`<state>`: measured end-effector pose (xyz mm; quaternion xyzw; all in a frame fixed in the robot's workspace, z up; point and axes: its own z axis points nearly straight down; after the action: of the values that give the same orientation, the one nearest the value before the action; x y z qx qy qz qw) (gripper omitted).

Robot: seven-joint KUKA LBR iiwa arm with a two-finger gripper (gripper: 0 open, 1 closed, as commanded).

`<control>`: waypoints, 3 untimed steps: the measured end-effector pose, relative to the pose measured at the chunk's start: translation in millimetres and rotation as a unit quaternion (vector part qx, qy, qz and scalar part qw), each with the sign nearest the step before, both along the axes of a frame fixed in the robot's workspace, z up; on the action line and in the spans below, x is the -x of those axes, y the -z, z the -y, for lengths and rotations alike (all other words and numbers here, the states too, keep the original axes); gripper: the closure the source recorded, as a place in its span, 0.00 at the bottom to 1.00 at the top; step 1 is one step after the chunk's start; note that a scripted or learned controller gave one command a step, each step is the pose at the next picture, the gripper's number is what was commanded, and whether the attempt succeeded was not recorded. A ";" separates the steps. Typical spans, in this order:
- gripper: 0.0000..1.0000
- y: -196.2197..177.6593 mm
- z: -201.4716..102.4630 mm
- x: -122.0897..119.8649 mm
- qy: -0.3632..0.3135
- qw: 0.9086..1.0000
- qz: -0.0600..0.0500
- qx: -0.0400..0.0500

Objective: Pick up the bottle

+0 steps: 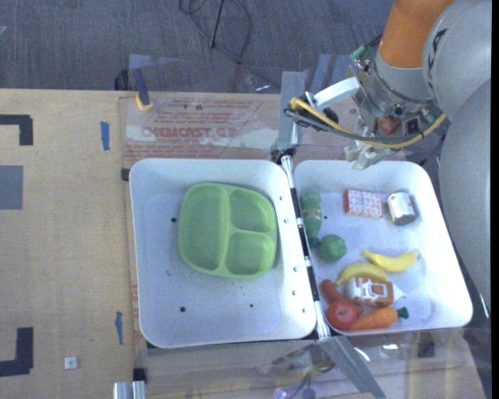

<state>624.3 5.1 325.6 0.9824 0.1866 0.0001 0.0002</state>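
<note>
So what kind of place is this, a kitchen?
Probably not a kitchen: it looks like a robot test bench or lab. A robot arm hangs over two white bins, one holding toy food like a banana and carrot, and loose cables lie behind.

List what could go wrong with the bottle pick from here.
1. The green bottle lies along the right bin's left wall, so a finger may strike the wall rather than slip beside the bottle.
2. The green ball sits by the bottle's near end and could be knocked or grabbed instead.
3. The gripper hangs over the bin's far rim, off to the bottle's side, so a straight descent would likely miss.
</note>
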 end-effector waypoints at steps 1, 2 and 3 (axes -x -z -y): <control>1.00 -5.8 52.1 0.0 0.087 0.996 0.001 0.000; 1.00 93.5 107.1 83.9 0.055 0.999 -0.003 -0.001; 1.00 118.9 127.5 119.3 -0.097 0.995 -0.003 -0.002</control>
<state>505.0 -122.4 206.7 0.9597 0.2810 -0.0023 -0.0023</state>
